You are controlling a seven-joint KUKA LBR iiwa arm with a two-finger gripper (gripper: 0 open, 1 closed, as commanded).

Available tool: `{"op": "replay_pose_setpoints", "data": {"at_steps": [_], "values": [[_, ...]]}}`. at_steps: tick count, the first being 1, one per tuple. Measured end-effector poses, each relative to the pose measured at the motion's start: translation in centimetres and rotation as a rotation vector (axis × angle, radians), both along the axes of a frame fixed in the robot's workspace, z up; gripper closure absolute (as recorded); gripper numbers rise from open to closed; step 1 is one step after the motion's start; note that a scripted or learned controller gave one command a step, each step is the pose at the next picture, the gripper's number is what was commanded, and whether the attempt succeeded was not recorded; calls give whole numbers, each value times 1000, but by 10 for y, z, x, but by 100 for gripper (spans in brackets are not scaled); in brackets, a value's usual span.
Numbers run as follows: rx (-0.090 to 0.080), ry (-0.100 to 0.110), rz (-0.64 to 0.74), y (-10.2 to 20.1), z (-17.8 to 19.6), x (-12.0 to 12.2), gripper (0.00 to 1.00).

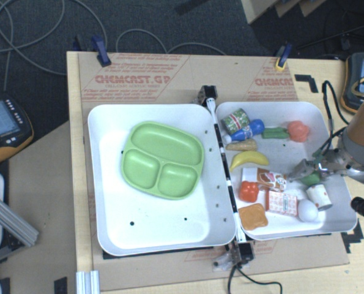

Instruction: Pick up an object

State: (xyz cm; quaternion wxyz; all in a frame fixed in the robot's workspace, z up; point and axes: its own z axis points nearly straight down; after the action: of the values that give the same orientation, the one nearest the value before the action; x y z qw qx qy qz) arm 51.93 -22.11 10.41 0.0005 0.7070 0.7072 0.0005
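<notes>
Camera view: pincer [304, 171] low beside green object [311, 178].

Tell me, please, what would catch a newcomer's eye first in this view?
Probably the big green divided plate, alone in the left bin. Next, the right bin, crowded with small toy foods such as a yellow banana. The gripper reaches into that bin from the right.
</notes>
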Motion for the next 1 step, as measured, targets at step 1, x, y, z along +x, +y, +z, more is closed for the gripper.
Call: {"op": "replay_pose_setpoints", "data": {"at_steps": [1], "values": [[9, 3, 5, 3, -20, 53, 0]]}}
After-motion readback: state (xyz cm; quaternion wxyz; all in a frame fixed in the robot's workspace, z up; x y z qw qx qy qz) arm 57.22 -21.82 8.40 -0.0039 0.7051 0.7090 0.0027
